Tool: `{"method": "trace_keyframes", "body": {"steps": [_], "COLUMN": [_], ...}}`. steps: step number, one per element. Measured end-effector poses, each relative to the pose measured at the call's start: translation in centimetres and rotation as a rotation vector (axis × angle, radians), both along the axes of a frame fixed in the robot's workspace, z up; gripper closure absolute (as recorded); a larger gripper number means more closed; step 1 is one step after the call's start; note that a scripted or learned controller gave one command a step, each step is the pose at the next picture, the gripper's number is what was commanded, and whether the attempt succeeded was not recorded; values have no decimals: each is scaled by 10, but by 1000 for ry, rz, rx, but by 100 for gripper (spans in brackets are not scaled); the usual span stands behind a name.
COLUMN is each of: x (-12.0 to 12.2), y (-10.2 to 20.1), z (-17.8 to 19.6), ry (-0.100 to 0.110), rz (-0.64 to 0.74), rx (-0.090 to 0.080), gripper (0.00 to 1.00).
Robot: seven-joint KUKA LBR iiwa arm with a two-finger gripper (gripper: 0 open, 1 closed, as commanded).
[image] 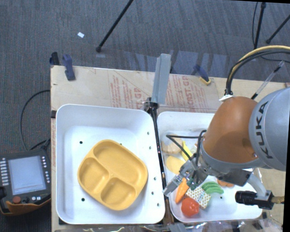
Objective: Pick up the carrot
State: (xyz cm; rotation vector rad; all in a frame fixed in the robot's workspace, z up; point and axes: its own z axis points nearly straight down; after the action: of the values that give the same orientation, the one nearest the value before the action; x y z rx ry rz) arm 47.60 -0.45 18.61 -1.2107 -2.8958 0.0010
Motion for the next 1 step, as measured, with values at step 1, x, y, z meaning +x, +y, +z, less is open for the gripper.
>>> {"method": "trace_keyframes", "body": {"steps": [1], "x": [0], "y": [-7], "z": [0], "ry": [-2], "rz": [-288], "rx": [-2], "gripper": [0]}}
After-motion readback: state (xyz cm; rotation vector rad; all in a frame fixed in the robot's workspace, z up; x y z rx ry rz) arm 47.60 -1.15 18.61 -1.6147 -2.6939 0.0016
